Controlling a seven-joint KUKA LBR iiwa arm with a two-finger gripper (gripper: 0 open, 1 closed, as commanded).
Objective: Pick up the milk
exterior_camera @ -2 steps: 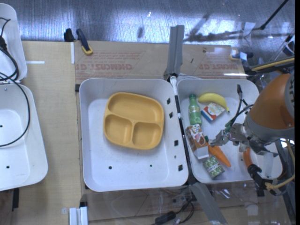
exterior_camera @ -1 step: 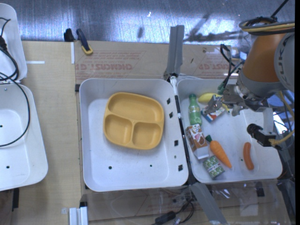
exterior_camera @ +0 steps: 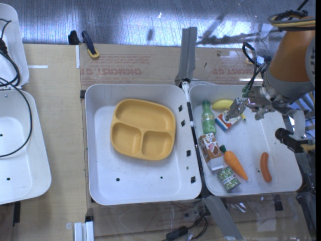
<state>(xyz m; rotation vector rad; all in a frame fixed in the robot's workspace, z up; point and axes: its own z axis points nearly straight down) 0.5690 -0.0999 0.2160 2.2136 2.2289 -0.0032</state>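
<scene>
Camera view, milk: the milk carton [exterior_camera: 211,151] lies flat in the right bin [exterior_camera: 286,185], hard against its left wall, about midway between near and far; brown-and-red printed face up, paler end toward the near side.
Handling: I judge it light and fairly stiff, a small card box with smooth printed faces that could slip or dent under a hard squeeze.
Where to take hold: across the two long sides near the middle looks best; the side next to the bin wall leaves little room for a finger, so a pinch across the short ends may suit better.
Closest neighbours: the carrot [exterior_camera: 234,164] lies just right of the carton, its green top almost touching; the green bottle [exterior_camera: 207,118] lies just beyond the far end; a small green packet [exterior_camera: 228,178] lies just beside the near end.
In the way: carrot and wall crowd both long sides, so a descending finger risks nudging one.
Further out: a banana [exterior_camera: 221,104] at the far side, a red-and-blue packet [exterior_camera: 226,121] beside it, a sausage [exterior_camera: 265,166] near the right.
Gripper: the gripper [exterior_camera: 234,109] hangs over the red-and-blue packet, far of the carton; whether its fingers are spread or pressed together I cannot tell.
Left bin: the left bin [exterior_camera: 100,185] holds a yellow divided plate [exterior_camera: 143,129], well apart.
</scene>
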